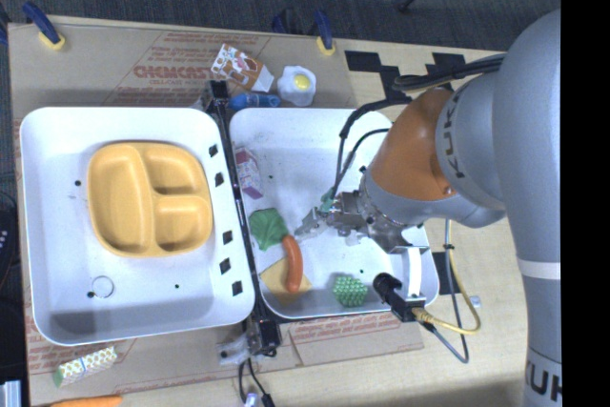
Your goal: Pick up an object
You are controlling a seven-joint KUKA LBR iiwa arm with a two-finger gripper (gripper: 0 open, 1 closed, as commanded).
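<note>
A robotics lab: clamped cardboard bench (181,62), white bins (48,205), cabled arm (515,138).

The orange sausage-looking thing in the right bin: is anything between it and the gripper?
Nothing visible. The gripper hangs just above and right of the orange sausage, with bare bin floor between. A green leafy piece sits to the left, off that line.

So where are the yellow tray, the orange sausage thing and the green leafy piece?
yellow tray (151,197), camera view, centre divider.
orange sausage (294,264), camera view, mid-length.
green leafy piece (268,226), camera view, its middle.

Orange hot dog (293,263) (lying lengthwise) on yellow wedge (275,277).
</note>
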